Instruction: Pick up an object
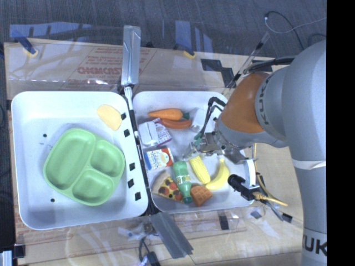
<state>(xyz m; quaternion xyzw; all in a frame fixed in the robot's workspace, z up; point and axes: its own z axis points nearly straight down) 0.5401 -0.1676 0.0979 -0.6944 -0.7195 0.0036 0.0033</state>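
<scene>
Grey arm uppermost; my gripper over corn cob, grip state: cannot tell. Corn: light, stiff, slick plastic; take across middle.

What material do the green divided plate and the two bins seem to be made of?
Green divided plate: probably plastic, matte; even pastel color, soft rounded moulded compartments. Left bin and right bin: likely plastic too, smooth white walls with rounded corners and faint sheen. The look alone leaves it open.
</scene>
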